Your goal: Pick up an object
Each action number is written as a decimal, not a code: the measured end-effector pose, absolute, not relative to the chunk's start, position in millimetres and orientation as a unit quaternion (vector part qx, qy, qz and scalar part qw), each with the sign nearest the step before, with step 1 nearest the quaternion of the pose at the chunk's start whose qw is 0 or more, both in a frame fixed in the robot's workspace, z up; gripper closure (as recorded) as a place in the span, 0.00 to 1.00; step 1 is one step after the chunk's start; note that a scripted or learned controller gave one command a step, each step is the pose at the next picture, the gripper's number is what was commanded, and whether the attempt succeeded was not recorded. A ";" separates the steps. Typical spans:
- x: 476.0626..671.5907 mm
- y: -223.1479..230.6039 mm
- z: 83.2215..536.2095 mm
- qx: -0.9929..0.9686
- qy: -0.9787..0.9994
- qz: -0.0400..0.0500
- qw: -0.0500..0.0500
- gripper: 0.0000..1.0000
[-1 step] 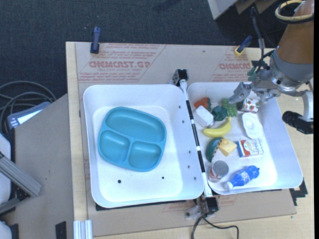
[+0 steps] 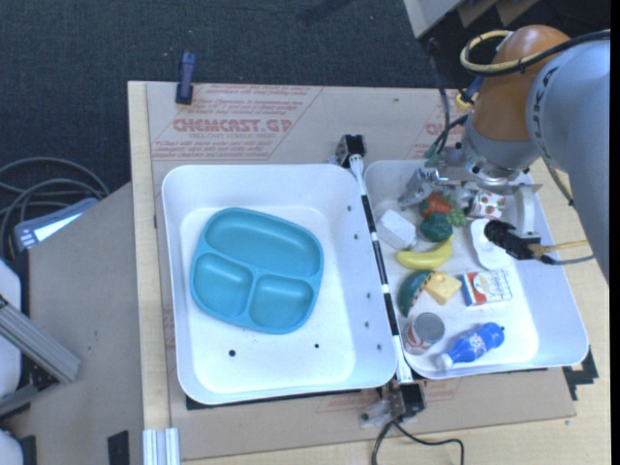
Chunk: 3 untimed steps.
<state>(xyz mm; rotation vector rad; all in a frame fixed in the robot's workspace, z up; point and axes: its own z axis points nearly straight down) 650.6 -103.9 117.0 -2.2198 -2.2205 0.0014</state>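
- Two white bins side by side on bench: left bin [image 2: 184, 289] holds a blue divided tray [image 2: 257, 269]; right bin [image 2: 562, 327] is crowded w/ small items.
- Arm [image 2: 542, 76] comes in from upper right, orange band above wrist; gripper [image 2: 455, 194] is low over far end of right bin, among the items there.
- Grip state: can't tell, too cluttered at the tip.
- Red item [image 2: 438, 204] and dark green item [image 2: 436, 227] sit right at the gripper; contact unclear.
- Nearby: white block [image 2: 396, 229] by the divider, yellow banana [image 2: 424, 256] just below the green item.
- Nearer end of the bin: yellow wedge [image 2: 445, 288], red/white carton [image 2: 486, 287], round can [image 2: 424, 330], blue bottle [image 2: 473, 344] lying on its side.
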 end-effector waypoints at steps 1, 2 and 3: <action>667.9 -112.1 88.7 -0.707 -0.707 0.000 -0.001 0.00; 668.4 -114.6 101.1 -0.707 -0.707 0.001 -0.003 1.00; 628.2 -131.0 162.5 -0.707 -0.707 0.000 0.000 1.00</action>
